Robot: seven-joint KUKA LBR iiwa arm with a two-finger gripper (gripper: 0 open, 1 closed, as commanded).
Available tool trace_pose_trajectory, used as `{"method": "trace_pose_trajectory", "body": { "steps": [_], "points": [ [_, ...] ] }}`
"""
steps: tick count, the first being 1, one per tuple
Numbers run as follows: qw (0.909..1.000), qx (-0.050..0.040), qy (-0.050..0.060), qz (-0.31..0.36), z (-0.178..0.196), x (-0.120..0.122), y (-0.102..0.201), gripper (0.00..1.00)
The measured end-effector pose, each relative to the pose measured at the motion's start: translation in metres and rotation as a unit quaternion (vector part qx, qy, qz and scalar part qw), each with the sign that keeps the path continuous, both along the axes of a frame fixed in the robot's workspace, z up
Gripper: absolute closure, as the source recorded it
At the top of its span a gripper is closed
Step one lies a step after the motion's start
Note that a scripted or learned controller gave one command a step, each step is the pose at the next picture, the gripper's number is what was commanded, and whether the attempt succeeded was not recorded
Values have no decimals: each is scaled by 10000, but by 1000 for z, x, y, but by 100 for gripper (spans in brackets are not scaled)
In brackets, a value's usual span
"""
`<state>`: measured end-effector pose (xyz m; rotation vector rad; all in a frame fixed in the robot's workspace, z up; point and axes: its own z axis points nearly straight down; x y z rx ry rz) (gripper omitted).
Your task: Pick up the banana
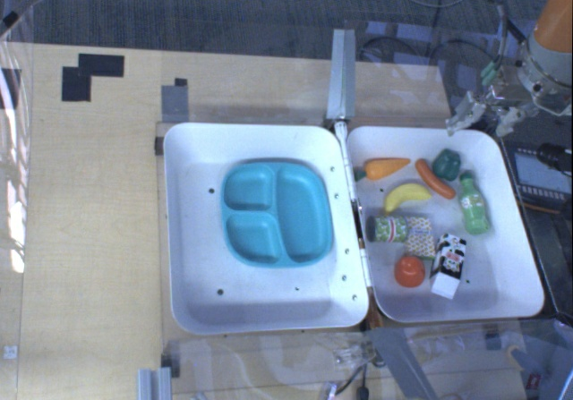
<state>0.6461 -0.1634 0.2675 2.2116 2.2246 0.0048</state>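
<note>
Yellow against the white, the banana [407, 197] lies untouched toward the right bin's [524, 286] back-left corner between 2 carrots [387, 168], while the gripper [483, 112] hovers empty, fingers apart, over the back rim, so the reach is just beginning and needs a descent forward-left

Yellow banana [407, 197], blue tray [275, 213], white bins [192, 228], black-and-white carton [448, 265].

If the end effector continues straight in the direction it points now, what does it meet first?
Probably the right bin's far rim. The end effector points down-left just outside it; the green pepper lies next inside. Depth is unclear.
</note>
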Motion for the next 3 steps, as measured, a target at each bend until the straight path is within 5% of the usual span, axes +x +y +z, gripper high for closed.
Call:
{"method": "trace_pose_trajectory", "body": {
  "steps": [1, 2, 3],
  "points": [
    [9967, -1, -2, 807, -149, 0, 36, 0],
    [9989, 2, -7, 476, -133, -7, 40, 0],
    [9968, -2, -29, 794, -178, -40, 70, 0]
  ]
}}
